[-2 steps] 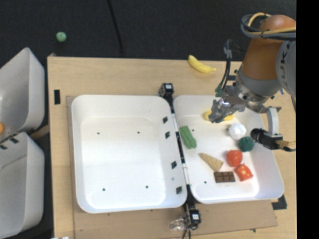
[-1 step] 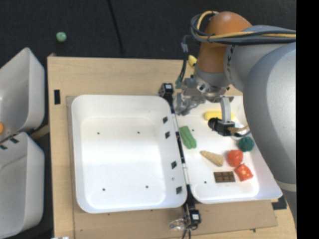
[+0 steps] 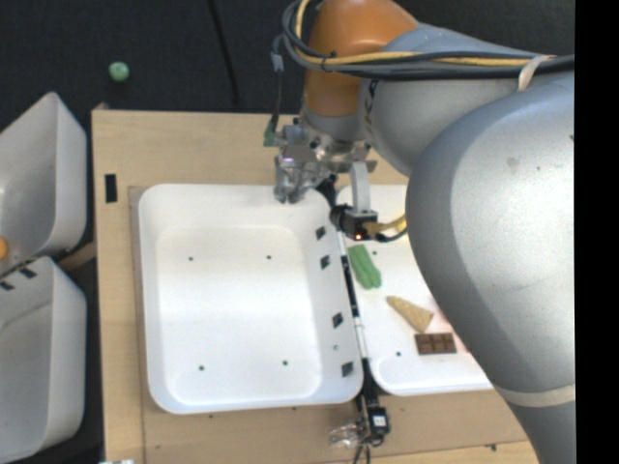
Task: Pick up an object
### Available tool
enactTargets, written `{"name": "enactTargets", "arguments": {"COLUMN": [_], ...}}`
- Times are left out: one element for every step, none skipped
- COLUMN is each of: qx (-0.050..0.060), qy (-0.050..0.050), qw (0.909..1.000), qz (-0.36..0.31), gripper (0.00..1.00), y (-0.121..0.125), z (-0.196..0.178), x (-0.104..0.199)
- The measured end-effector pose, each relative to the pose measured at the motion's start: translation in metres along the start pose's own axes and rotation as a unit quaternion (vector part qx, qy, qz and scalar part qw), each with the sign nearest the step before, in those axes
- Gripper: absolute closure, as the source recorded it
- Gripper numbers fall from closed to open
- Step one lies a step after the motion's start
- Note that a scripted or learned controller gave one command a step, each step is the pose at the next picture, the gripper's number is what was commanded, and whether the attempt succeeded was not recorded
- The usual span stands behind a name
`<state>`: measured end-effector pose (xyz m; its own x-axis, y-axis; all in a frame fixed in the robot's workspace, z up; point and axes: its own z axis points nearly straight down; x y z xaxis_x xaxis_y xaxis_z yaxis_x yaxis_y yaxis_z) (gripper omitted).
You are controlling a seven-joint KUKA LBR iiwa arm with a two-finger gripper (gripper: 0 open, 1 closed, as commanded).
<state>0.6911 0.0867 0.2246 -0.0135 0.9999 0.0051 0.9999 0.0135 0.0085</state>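
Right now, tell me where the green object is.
The green object lies in the right bin, near its left wall, above the tan wedge.

Grey arm (image 3: 484, 211), orange band (image 3: 353, 22), yellow-black cables (image 3: 426, 63).

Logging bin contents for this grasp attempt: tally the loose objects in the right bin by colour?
Green: 1, the elongated green piece
Tan: 1, the tan wedge-shaped piece
Brown: 1, the flat dark brown segmented bar
Total: 3 visible; the grey arm hides part of that bin.
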Motion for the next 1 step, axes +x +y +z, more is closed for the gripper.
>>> {"name": "enactTargets", "arguments": {"qx": [0.0], "qy": [0.0], "qw": [1.0], "qz": [0.001], "gripper": [1.0], "y": [0.0005], "z": [-0.0431], "x": [0.0831]}}
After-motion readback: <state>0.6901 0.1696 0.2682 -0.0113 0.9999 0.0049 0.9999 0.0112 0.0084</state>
